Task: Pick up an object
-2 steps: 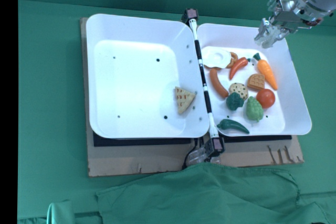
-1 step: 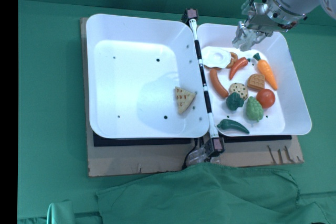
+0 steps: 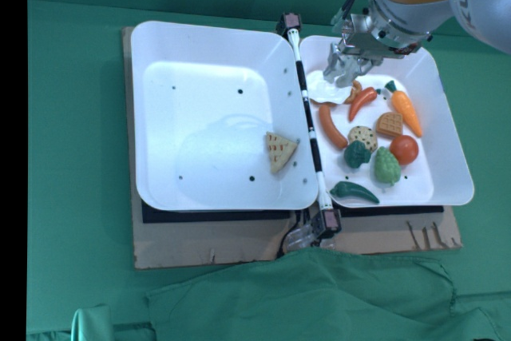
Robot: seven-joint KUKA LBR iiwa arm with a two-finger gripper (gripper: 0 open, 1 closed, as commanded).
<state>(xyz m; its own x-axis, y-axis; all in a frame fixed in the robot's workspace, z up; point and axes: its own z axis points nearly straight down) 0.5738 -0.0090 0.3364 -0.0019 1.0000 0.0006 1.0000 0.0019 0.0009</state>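
My gripper (image 3: 341,77) hangs over the far left corner of the right bin (image 3: 451,172). It is open, and I see nothing between its fingers. Its tips stand just above a flat white fried egg (image 3: 324,89). Close to the right of the egg lie a red chili (image 3: 363,100) and a carrot (image 3: 406,111). Nearer the front are a sausage (image 3: 333,128), a waffle piece (image 3: 390,124), a cookie (image 3: 363,136), a tomato (image 3: 405,148), a broccoli (image 3: 356,155), a green leafy vegetable (image 3: 387,165) and a green pepper (image 3: 354,191).
The left bin (image 3: 160,60) holds one tan wedge (image 3: 279,150) near its right wall. A black and white bar (image 3: 309,116) runs between the two bins. Green cloth (image 3: 319,299) lies bunched in front of the bench.
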